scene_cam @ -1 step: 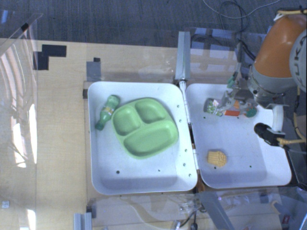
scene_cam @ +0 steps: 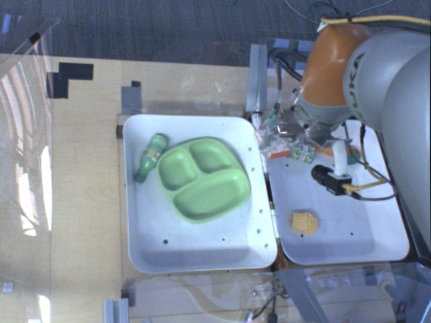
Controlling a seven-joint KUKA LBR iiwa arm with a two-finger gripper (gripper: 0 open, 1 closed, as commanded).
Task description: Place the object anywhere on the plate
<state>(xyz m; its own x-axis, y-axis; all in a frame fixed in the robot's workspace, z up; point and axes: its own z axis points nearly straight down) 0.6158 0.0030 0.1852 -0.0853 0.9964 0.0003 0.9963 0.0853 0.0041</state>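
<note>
Plate (scene_cam: 205,178), green with 3 compartments, sits mid-way across the left bin (scene_cam: 195,254), nearer that bin's back edge, with bare floor along the front edge. Bottle (scene_cam: 149,157), also green, lies tilted at the plate's left rim, close to the bin's back-left corner. Corn (scene_cam: 304,222), a yellow piece, rests on the right bin (scene_cam: 377,244) toward its front-left corner, open floor on all sides of it. Arm (scene_cam: 377,79) covers the right bin's back edge. Gripper (scene_cam: 286,140) hangs over that bin's back-left corner, beside the wall between the 2 bins; cannot tell its state.
</note>
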